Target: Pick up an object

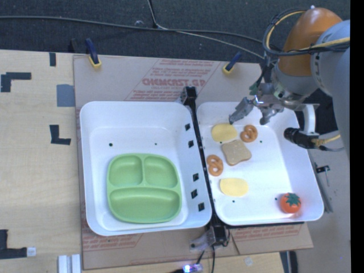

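My gripper (251, 113) hangs over the back of the right bin (296, 169), fingers spread open with nothing between them. Just below it lie a yellow oval piece (223, 132) and a small pretzel (248, 133). A slice of toast (235, 152) sits in front of those, with a second pretzel (215, 165) to its left. Nearer the front are another yellow oval piece (234, 187) and a red tomato (290, 203) in the front right corner.
The left bin (91, 152) holds a green divided plate (143, 187). A black divider (196, 152) runs between the bins. Two blue and yellow clamps (91, 53) (232, 64) grip the cardboard at the back. Cables cross the dark floor behind.
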